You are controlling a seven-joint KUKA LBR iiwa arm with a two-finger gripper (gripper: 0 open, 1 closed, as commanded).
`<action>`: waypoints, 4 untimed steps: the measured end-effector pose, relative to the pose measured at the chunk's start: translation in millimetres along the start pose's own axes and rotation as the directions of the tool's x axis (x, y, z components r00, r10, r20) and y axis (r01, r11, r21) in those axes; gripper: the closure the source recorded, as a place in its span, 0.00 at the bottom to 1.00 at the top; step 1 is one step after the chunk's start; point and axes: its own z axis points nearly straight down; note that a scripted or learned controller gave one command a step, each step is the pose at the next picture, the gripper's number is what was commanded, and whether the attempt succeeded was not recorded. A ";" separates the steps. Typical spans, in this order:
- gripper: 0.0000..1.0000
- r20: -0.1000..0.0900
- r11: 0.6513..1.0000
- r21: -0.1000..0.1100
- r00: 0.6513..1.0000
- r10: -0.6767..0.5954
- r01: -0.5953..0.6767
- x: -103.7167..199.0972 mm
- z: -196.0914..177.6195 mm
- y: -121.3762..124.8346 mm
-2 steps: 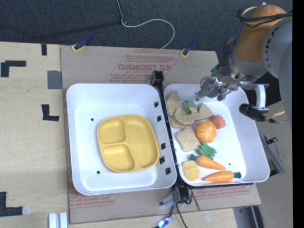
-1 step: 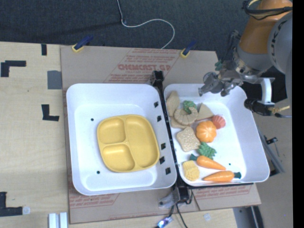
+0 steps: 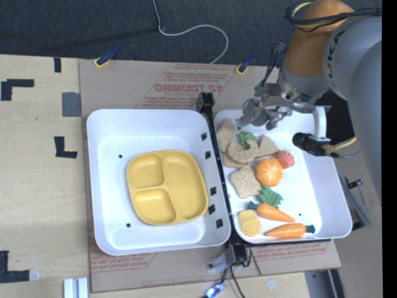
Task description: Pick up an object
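The right bin [image 3: 322,191] holds several toy foods. A small green broccoli piece [image 3: 247,139] lies on a round tan slice [image 3: 240,153] near the bin's far left corner. My gripper [image 3: 257,117] hangs just above and behind that green piece, at the bin's far edge. Closer to the front lie an orange [image 3: 270,172], a red piece [image 3: 286,159], a tan cracker [image 3: 244,182], a green leafy piece [image 3: 270,197], two carrots [image 3: 275,213] [image 3: 286,231] and a yellow corn cob [image 3: 249,223].
The left bin [image 3: 111,135] holds a yellow divided plate [image 3: 166,186]. A black clip and divider [image 3: 206,101] sit between the two bins. The arm's orange band [image 3: 313,27] and grey body [image 3: 366,61] lean in over the right bin's far right side.
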 end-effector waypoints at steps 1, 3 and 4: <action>1.00 0.001 1.000 0.000 1.000 0.000 0.000 46.8 3.0 -4.3; 1.00 0.001 1.000 -0.003 1.000 -0.002 0.002 163.7 -21.7 9.7; 1.00 0.005 1.000 0.001 1.000 0.005 -0.005 156.1 -0.6 4.9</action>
